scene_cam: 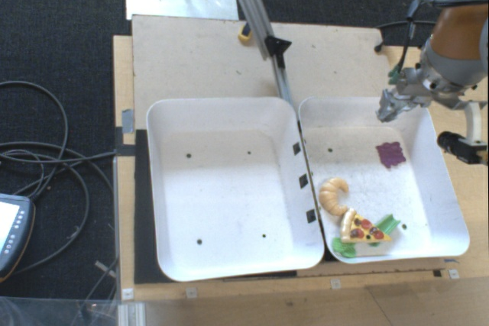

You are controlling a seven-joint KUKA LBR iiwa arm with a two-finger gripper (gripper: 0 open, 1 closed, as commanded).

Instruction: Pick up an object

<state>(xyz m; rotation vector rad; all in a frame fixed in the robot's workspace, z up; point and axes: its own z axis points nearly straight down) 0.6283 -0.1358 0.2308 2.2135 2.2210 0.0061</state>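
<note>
Rightward, one bin (439,164) holds croissant (334,195), pizza slice (364,229) — purple piece (391,155).

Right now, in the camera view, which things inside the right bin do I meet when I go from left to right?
Croissant → pizza slice → purple piece. The green piece under the pizza overlaps it, so I leave it out. The gripper hangs above the bin's far edge, about level with the purple piece.

A slanted metal pole (256,8) crosses the far edge of the counter (199,57), with a small yellow clip (244,33) beside it. Off the counter's left edge, black cables (46,156) loop over dark carpet (53,11) beside a tablet (11,229).
</note>
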